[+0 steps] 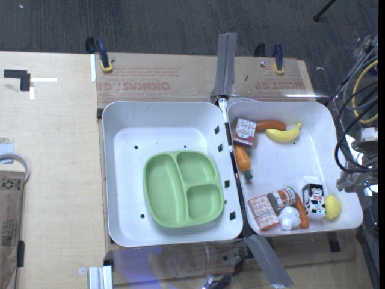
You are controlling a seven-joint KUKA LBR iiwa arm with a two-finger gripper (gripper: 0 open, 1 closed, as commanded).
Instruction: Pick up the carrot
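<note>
The hand's state cannot be told. The carrot [242, 159] is wedged against the bin wall [231, 161] beside the carton [245, 132], so a miss is risked.

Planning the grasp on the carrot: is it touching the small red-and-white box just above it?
Touching. In the camera view, the carrot has its orange top end right against the lower edge of the red-and-white box, with no white bin floor between them.

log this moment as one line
carrot: right bin, left wall | not grasped | tray: left bin
</note>
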